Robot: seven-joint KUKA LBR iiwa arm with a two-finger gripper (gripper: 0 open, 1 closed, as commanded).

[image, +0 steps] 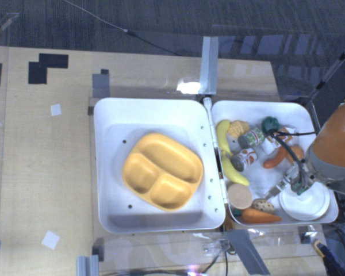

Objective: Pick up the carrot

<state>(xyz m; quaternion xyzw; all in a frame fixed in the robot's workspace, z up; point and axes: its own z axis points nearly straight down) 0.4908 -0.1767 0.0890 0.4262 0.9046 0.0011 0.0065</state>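
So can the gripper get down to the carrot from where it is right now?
Probably yes. The carrot lies exposed at the right bin's front edge, nothing on top; the gripper hovers close by. A cookie and white plate crowd it.

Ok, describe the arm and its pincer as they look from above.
The arm shows as a rounded orange band over a grey body. Thin black cables run from it across the right bin. The pincer is small, grey metal with darker parts.
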